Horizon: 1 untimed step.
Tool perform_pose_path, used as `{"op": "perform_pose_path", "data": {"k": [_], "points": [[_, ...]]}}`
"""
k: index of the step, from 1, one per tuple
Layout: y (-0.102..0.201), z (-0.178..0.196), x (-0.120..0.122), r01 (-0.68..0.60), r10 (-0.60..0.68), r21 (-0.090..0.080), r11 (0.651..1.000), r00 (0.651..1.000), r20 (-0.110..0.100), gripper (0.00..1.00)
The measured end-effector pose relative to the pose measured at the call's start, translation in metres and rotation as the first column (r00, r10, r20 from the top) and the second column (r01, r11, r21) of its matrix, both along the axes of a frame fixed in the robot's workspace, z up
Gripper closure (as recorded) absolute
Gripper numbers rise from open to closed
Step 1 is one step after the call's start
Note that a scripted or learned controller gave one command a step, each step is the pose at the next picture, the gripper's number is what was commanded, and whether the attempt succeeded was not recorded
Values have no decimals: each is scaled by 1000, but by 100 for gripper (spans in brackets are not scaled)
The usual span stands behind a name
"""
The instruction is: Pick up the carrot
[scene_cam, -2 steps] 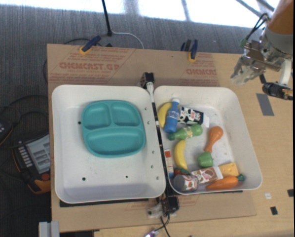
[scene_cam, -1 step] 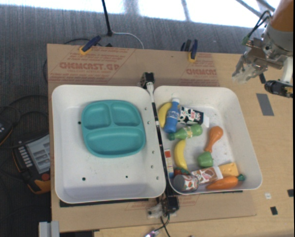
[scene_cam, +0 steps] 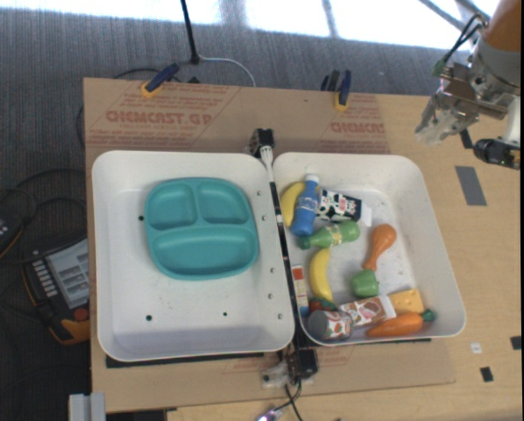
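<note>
Glossy plastic carrot [scene_cam: 396,325], smooth teal tray [scene_cam: 201,228]

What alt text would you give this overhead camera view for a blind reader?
The gripper hangs beyond the right bin, apart from the carrot lying at its near edge among toy food. The left bin holds a teal tray.

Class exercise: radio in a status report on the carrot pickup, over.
Tool up beyond right bin's far corner, holding nothing. Carrot lies at bin's near edge. Cheese wedge and carton crowd it.

The carrot [scene_cam: 397,325] lies along the near wall of the right bin [scene_cam: 437,235], beside a small carton [scene_cam: 360,313] — the gripper [scene_cam: 443,121] hangs above the bench, beyond that bin's far right corner.
</note>
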State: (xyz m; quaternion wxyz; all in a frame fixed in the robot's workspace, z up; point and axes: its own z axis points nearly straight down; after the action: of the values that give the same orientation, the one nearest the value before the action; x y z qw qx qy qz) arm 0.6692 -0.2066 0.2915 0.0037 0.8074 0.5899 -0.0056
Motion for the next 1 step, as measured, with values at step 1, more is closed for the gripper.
{"op": "perform_pose_path", "data": {"k": [1], "points": [[-9, -76, -2, -21, 21, 12, 1000, 1000, 1, 100]]}}
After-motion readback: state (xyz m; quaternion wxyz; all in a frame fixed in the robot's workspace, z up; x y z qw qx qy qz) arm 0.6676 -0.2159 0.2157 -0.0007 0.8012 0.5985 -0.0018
